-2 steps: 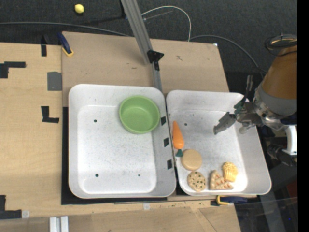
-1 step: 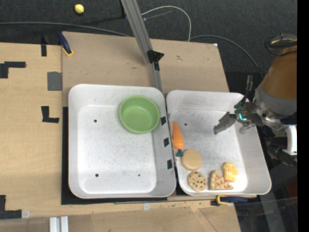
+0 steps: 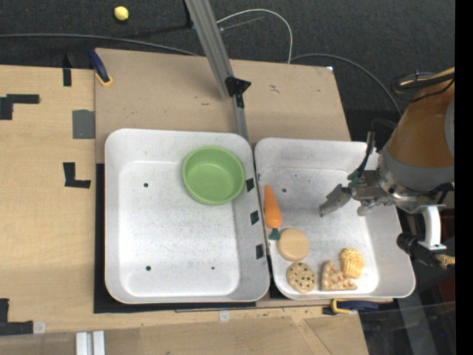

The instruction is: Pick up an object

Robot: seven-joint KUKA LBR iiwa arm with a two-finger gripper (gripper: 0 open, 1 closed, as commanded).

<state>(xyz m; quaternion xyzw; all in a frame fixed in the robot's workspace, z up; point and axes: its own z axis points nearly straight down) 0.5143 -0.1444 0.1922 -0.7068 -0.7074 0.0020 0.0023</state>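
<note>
Grey metal jaws (image 3: pixel 341 200) spread wide, holding nothing, over speckled white right bin (image 3: pixel 310 161); tapered orange carrot (image 3: pixel 273 207) near.

Round green plastic bowl (image 3: pixel 213 174) sits upper right in the left white bin (image 3: pixel 129 220). Right white bin (image 3: pixel 310 157) has an orange toy carrot (image 3: pixel 272 207), tan round bun (image 3: pixel 293 244), speckled cookie (image 3: pixel 301 276) and yellow corn piece (image 3: pixel 352 262) along its lower edge. Grey gripper (image 3: pixel 347 198) hangs mid-right, nothing in it.

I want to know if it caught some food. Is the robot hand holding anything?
No, nothing yet. The hand hovers over the right bin, apart from the carrot.
</note>
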